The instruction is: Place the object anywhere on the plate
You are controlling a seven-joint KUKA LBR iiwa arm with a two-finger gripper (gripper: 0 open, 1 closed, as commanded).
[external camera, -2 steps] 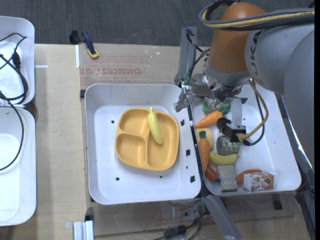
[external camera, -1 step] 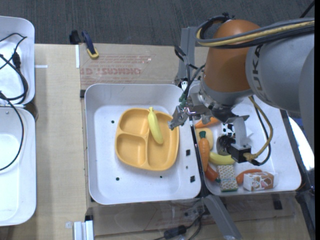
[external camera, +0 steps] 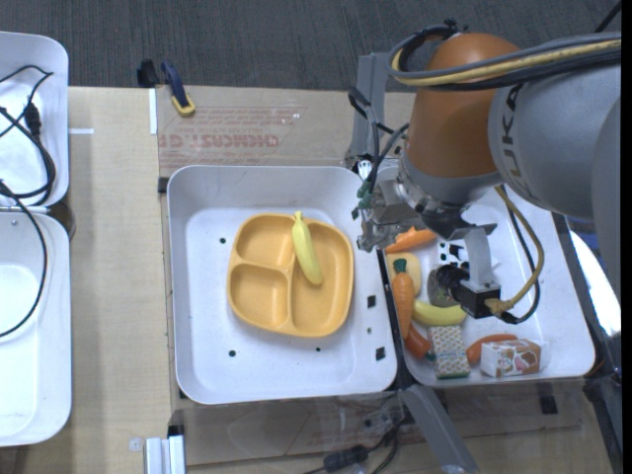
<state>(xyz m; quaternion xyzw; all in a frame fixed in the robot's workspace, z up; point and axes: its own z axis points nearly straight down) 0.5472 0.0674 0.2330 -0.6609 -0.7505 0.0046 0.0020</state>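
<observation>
A yellow divided plate [external camera: 267, 289] lies in the left white bin [external camera: 197, 314]. A yellow banana [external camera: 307, 250] rests on the plate's upper right part, lying across the ridge between compartments. My gripper [external camera: 373, 227] hangs below the orange wrist [external camera: 456, 107], over the wall between the two bins and just right of the plate's edge. The wrist hides most of it from above. I see no object clearly in it.
The right bin [external camera: 563, 294] holds a carrot [external camera: 403, 290], a second carrot [external camera: 415, 238], a small banana [external camera: 437, 313], a patterned box [external camera: 449, 352] and a red and white carton [external camera: 509, 355]. A cardboard sheet [external camera: 247, 131] lies behind the bins.
</observation>
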